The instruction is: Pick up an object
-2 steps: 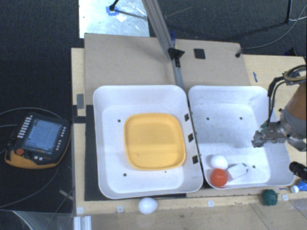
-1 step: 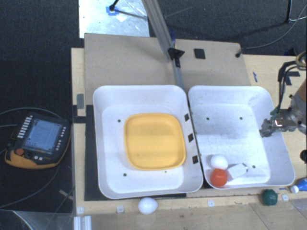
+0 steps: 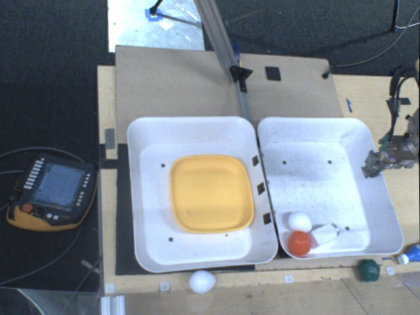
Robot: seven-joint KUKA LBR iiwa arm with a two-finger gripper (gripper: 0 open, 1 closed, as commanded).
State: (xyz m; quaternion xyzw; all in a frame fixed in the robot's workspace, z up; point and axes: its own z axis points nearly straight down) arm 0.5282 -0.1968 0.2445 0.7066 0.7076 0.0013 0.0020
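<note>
From above, the gripper is hanging at the right bin's right rim; its grip I cannot tell. The red ball is lying well apart, touching a white ball. No legible writing.

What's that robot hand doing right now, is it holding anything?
Hand: at the right bin's right rim, nothing seen in it; open or closed cannot be told.
</note>
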